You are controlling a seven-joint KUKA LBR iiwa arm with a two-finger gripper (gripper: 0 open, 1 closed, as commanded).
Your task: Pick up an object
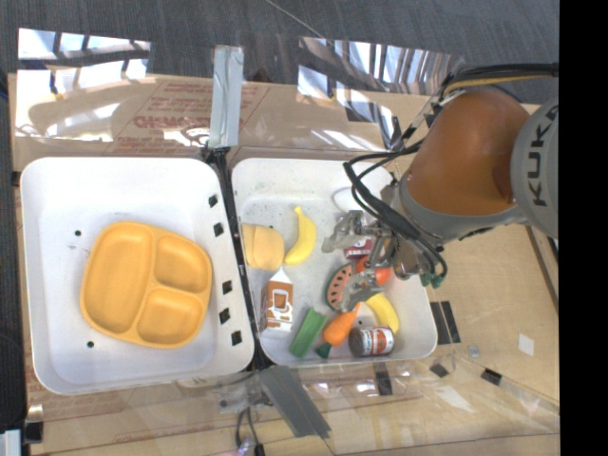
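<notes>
Watermelon slice, just below jaws

We have one fixed camera, set high above the bench and looking down at a slant. It stands far enough back for us to take in both shallow white plastic bins, the left bin and the right bin, side by side across the middle of the view. The brown cardboard backing behind them lies toward the top. The grey arm with its orange band reaches in from our right.
</notes>
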